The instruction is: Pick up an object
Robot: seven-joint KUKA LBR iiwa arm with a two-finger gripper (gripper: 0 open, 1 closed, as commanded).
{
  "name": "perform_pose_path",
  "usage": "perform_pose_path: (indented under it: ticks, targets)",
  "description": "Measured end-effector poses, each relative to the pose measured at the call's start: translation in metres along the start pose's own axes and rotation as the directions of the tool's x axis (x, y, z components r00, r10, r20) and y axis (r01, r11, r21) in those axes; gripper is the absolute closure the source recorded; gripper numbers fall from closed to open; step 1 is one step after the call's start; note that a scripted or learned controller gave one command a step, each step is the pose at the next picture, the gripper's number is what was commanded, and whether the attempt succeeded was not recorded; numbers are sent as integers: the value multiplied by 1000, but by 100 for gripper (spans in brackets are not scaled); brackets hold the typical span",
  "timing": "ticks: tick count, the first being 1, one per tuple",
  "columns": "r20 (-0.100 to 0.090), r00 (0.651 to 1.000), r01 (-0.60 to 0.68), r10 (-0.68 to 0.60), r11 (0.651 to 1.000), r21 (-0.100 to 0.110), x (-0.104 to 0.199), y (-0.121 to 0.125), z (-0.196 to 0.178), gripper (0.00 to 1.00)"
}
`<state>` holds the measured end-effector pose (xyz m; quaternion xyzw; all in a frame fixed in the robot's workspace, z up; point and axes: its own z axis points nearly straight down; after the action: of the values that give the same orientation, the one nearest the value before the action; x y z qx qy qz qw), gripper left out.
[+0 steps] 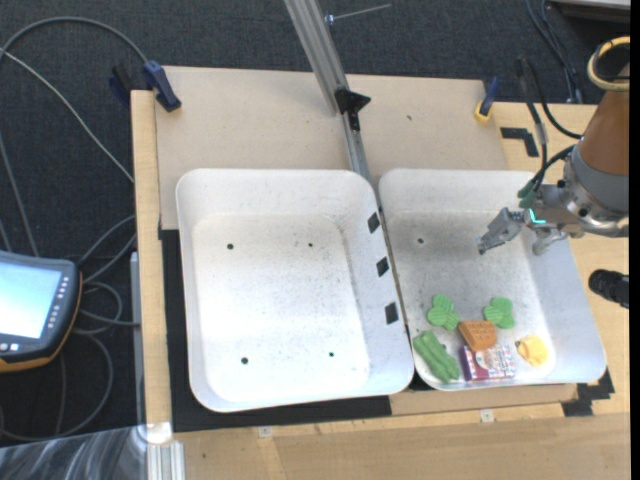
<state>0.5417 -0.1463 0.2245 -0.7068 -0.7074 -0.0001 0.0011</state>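
From my seat I see two shallow white bins side by side on a pale wooden bench, both with rounded corners and a matte, finely speckled floor. The left bin shows a few small dark dots on its floor. The right bin holds a small cluster at its near edge: a lumpy green piece, another green clover-like piece, a long ridged green piece lying along the near-left corner, an orange block with a rough face, a flat printed packet in purple and white just beside and below it, and a small glossy yellow piece to the right. The green pieces look rubbery or plastic. A metal rail runs slantwise down to the gap between the bins. The arm comes in from the right, its orange band above a grey wrist, angled down and leftward. The gripper hangs over the bare middle of the right bin, well apart from the cluster, with nothing between its fingers; whether they are spread or pressed together I cannot tell from this angle.
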Motion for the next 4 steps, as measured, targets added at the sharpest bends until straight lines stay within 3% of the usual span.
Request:
perform_pose_path:
  ticks: [2, 3, 4]
  targets:
    - [-2, 1000, -1, 1, 1000, 6, 8, -8, 109, 0]
    - [-1, 1000, -1, 1, 1000, 3, 9, -9, 133, 0]
    - [0, 1000, 0, 0, 1000, -2, 9, -8, 121, 100]
